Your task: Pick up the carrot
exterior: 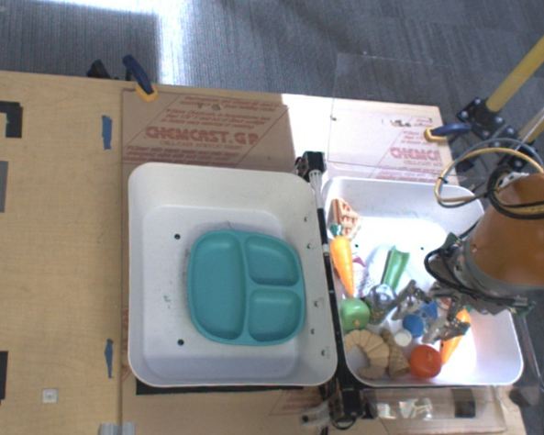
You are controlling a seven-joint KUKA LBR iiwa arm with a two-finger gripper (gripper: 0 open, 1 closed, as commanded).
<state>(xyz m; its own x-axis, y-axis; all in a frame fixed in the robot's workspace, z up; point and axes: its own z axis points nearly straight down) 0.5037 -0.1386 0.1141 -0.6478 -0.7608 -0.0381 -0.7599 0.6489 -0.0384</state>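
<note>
The carrot (343,264) is a long orange piece lying along the left wall of the right bin (502,369), pointing toward the front. My gripper (430,310) hangs low over the middle of that bin's pile of toys, about a hand's width right of the carrot and apart from it. The orange wrist band (519,241) and grey arm hide the bin's right side. Nothing can be made out in the gripper.
Around the gripper lie a green cylinder (395,266), a green round fruit (354,311), a blue piece (414,325), a red tomato (426,361), a tan bread piece (379,352) and a small orange piece (454,337). The left bin (150,251) holds a teal divided plate (246,287).
</note>
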